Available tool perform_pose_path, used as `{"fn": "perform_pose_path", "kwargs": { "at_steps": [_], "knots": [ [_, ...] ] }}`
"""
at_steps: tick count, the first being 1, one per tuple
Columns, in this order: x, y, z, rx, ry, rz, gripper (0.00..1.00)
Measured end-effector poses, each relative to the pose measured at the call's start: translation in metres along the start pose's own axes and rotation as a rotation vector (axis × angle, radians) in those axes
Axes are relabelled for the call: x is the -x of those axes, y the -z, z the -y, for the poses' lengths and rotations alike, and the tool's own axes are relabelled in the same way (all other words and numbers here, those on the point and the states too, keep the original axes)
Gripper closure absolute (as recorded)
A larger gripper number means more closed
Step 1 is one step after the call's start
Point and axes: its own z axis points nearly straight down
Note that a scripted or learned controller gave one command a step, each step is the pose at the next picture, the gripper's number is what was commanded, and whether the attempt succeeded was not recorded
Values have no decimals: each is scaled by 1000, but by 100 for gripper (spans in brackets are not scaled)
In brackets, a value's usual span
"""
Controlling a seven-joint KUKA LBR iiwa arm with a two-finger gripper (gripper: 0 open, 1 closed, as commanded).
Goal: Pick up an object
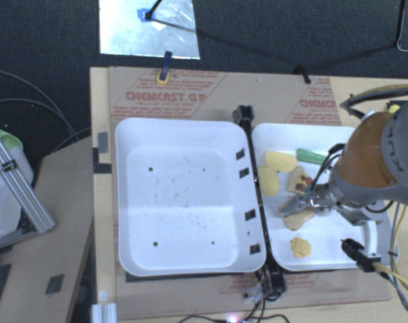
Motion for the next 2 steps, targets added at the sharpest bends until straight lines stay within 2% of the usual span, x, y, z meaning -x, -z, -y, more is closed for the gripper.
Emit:
{"fn": "perform_pose_path", "kwargs": {
  "at_steps": [1,2],
  "knots": [
    [-1,13,-5,11,7,3,100],
    [-104,104,-9,9,22,-3,100]
  ]
}}
